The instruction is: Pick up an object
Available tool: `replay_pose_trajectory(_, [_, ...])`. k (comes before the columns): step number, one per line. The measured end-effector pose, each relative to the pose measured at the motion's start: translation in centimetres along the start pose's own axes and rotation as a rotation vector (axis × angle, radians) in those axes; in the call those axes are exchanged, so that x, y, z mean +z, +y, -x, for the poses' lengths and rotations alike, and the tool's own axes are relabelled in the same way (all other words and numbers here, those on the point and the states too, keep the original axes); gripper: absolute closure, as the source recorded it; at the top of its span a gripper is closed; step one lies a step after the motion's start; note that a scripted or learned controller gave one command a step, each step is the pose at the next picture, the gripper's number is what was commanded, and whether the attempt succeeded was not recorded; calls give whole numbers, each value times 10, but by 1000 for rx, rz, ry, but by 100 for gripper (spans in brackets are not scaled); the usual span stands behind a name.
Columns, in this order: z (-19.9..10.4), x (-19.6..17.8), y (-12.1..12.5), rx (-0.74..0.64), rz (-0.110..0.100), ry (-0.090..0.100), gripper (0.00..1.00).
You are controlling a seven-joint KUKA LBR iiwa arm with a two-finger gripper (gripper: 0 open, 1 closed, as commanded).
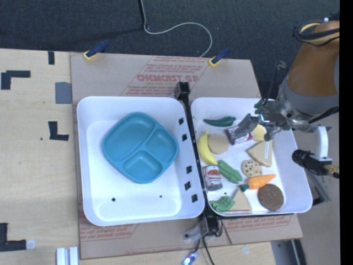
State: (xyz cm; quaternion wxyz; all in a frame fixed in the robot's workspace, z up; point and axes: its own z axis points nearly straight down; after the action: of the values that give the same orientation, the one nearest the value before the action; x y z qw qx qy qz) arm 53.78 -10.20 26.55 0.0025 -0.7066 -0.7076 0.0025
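Note:
My gripper (265,123) hangs over the upper right part of the right bin (295,173). A dark packet with a pinkish label (240,132) lies right at the gripper's left side, touching or very close to it; I cannot see whether it is gripped. Around it lie a green chili (219,121), a banana (206,148), a tan round bun (218,144), a cheese wedge (261,154) and a yellow piece (258,133).
Lower in the right bin are a chip cookie (251,167), a carrot (259,181), a brown round biscuit (271,196), a small can (213,176), a green pickle (229,171) and a sandwich slice (240,202). A blue divided plate (140,146) sits in the left bin (91,164).

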Motion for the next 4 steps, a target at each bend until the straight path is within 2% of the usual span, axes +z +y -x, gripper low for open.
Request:
replay_pose_trajectory(1, [-1,-6,1,-2,-7,1,100])
replay_pose_trajectory(2, [-52,69,44,-5,-5,2,100])
replay_pose_trajectory(3, [-119,86,35,-6,-4,2,100])
replay_pose_trajectory(4, [-115,79,35,-3,-9,0,100])
